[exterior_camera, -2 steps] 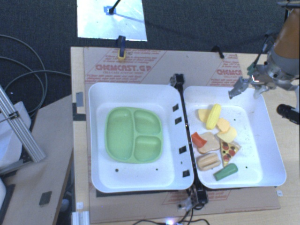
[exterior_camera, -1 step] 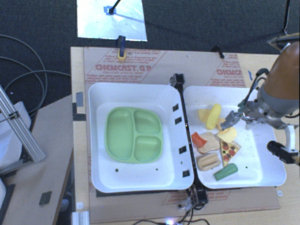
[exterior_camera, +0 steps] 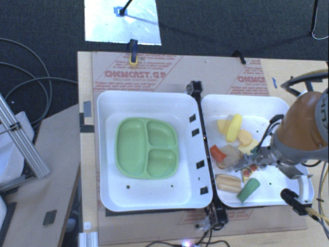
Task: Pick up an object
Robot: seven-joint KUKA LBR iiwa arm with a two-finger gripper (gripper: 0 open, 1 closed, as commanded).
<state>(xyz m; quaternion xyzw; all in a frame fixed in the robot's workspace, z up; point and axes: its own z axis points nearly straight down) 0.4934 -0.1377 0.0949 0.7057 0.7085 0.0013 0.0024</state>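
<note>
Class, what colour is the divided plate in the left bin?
Pale green, seen in the camera view: the divided plate.

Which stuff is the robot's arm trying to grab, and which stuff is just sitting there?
For the job:
gripper, down in the right bin
yellow toy
red piece
tan roll
green cylinder

Just sitting there:
green divided plate in the left bin
cardboard sheet
silver square on the floor

Two white bins (exterior_camera: 149, 101) sit side by side. The left one holds one green plate (exterior_camera: 147, 147). The right one (exterior_camera: 267, 107) holds roughly seven small toy foods (exterior_camera: 234, 127).
</note>
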